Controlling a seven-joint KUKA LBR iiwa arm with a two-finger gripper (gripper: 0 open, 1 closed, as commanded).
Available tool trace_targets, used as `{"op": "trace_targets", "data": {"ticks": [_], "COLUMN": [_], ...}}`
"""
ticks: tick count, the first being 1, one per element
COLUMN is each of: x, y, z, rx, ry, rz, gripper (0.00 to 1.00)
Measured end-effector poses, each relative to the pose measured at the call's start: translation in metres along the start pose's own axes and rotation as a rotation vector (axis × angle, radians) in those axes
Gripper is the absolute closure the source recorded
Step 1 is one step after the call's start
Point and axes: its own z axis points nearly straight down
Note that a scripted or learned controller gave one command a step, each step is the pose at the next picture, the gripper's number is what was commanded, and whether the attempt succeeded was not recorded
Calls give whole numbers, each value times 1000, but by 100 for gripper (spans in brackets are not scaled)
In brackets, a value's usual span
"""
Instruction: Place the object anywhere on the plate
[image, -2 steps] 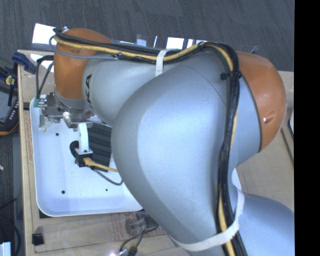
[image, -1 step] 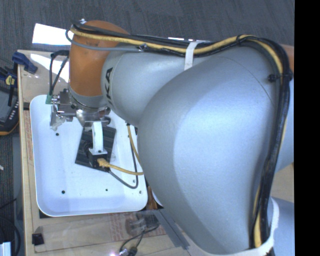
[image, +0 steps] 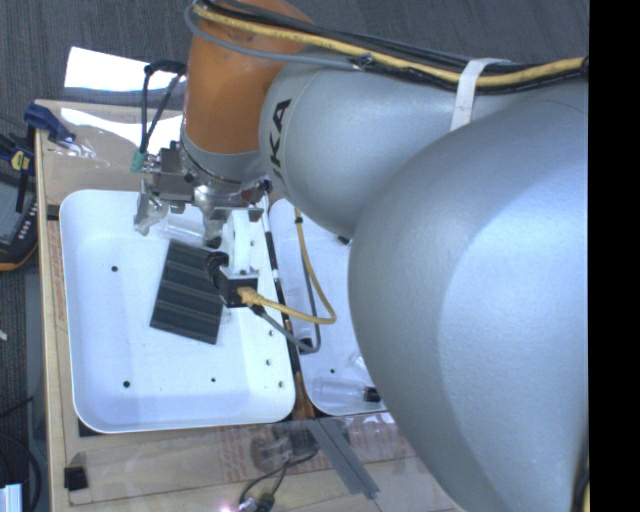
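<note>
A dark, ribbed rectangular object (image: 188, 292) lies flat in the left white bin (image: 110, 330), slightly tilted, near the bin's middle. My gripper (image: 180, 225) hangs just beyond the object's far end, below the orange wrist band (image: 225, 95). Its two fingers stand apart, one finger (image: 148, 214) to the left and the other (image: 212, 236) to the right, with bare white bin floor showing between them. Nothing is between the fingers. The gripper is open and sits close above the object's upper edge; I cannot tell whether it touches it.
The big grey arm (image: 450, 250) hides most of the right bin (image: 335, 395). A yellow cable (image: 290, 312) loops over the ridge between the bins. A blue clamp (image: 45, 125) and a black-and-orange device (image: 15, 225) lie at the bench's left edge.
</note>
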Motion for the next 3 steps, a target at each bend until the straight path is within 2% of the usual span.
{"op": "trace_targets", "data": {"ticks": [1,2,3], "x": [55,57,29], "y": [30,-4,0], "z": [69,64,54], "rx": [2,6,8], "ry": [-3,-3,-4], "rz": [-4,346,134], "gripper": [0,0,0]}}
